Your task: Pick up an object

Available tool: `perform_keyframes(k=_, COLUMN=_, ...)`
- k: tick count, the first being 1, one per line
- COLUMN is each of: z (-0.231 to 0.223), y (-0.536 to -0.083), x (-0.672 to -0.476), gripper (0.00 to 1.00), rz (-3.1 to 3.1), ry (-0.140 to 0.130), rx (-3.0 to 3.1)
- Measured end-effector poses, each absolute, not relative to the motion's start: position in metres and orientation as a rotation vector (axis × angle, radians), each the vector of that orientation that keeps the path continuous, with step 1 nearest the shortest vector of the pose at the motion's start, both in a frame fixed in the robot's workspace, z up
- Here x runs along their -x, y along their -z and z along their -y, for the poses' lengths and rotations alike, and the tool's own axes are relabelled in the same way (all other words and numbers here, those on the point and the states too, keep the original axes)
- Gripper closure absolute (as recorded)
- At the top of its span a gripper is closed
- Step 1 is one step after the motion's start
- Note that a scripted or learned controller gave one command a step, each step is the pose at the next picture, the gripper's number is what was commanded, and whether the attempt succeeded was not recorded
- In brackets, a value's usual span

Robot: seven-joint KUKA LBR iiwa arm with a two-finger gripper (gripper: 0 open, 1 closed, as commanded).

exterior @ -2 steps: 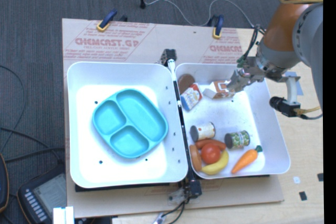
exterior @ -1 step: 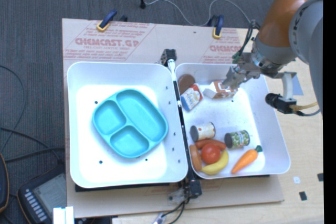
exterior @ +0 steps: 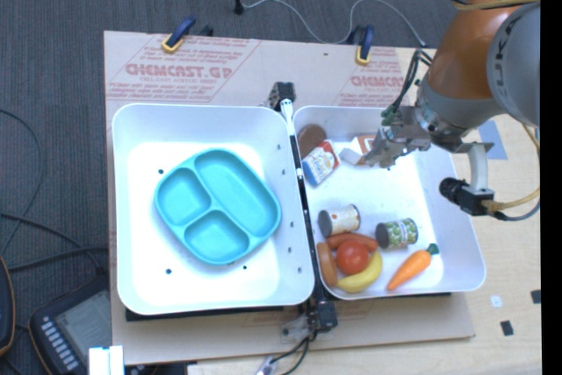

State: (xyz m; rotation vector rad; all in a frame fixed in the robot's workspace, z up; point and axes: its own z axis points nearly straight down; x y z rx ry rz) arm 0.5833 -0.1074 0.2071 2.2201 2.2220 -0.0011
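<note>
From the overhead camera, the gripper (exterior: 392, 150) hovers over the right bin (exterior: 457, 228), near its back, and I cannot tell its state. Just left lies a red-and-white packet (exterior: 320, 163): probably light and crinkly, best pinched across its narrow sides.

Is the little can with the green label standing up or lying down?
Lying down. The small green-labelled can rests on its side in the right white bin, one round end facing left.

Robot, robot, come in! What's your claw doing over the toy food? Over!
Two-finger gripper low over right white bin, far end. Nothing seen held. Small white packet just beside it. Two little cans, orange plastic carrot nearer camera.
</note>
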Motion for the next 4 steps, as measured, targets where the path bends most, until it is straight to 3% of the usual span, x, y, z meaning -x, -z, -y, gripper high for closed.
perform_keyframes(k=1, z=0.075, y=-0.213, x=-0.555, gripper=1.00, rz=-2.223, ry=0.001, rx=-2.220)
perform_keyframes(k=2, z=0.080, y=-0.184, x=-0.616, gripper=1.00, rz=-2.224, ry=0.002, rx=-2.220)
perform_keyframes(k=3, z=0.074, y=-0.184, x=-0.639, gripper=1.00, rz=-2.223, ry=0.001, rx=-2.220)
perform_keyframes(k=4, z=0.015, y=-0.184, x=-0.668, gripper=1.00, rz=-2.224, ry=0.000, rx=-2.219)
